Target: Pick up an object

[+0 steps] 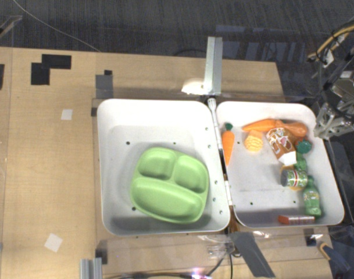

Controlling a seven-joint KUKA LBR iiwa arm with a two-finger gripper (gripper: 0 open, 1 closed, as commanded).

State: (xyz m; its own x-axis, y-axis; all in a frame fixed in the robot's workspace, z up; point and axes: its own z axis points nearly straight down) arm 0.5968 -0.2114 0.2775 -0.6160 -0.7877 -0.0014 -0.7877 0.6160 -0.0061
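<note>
- Grey gripper (333, 122) sits at the far right edge of the view, just outside the right bin's (264, 205) right wall — nothing seen between its jaws; whether they are spread or pressed together I cannot tell.
- Candidate objects all lie to the left of the gripper, inside the right bin, clustered along its far and right sides.
- Nearest: the green-capped bottle (303, 147) and the brown snack packet (279, 142), just left and a little nearer in the scene than the gripper.
- Green can (295, 178) and a small green bottle (311, 201) run down the right wall toward the near side; red marker (296, 219) lies left-right along the near wall.
- Orange carrot (228, 146) is further left by the divider, long axis far-to-near.
- Green divided plate (170, 183) fills the left bin (115, 156) — well apart from the gripper.
- Judgement: the move is leftward and down into the right bin; packet or bottle is the shortest reach.
</note>
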